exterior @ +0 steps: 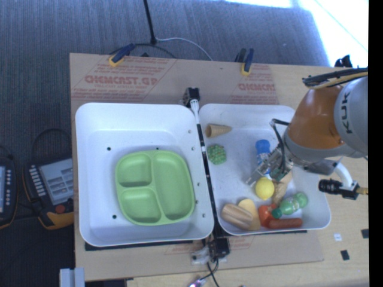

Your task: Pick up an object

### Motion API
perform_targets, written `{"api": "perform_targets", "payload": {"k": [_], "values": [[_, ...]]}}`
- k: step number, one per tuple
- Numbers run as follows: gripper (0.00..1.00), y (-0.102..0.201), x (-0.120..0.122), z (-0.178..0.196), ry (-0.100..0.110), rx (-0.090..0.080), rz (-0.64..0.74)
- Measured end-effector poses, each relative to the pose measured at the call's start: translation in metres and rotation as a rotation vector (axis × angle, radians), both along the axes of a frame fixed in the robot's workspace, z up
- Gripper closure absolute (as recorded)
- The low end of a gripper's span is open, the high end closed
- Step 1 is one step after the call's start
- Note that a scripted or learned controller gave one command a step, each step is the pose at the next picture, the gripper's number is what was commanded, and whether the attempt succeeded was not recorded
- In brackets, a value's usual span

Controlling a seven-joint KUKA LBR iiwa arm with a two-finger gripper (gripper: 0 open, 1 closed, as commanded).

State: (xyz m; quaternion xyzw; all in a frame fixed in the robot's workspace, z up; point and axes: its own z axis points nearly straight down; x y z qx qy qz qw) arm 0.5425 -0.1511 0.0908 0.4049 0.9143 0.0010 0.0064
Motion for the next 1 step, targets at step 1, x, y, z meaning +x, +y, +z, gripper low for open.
{"api": "perform_targets", "payload": {"k": [1], "values": [[1.00,0.0576,0.0159,0.1146,0.009,0.003,-0.001]]}}
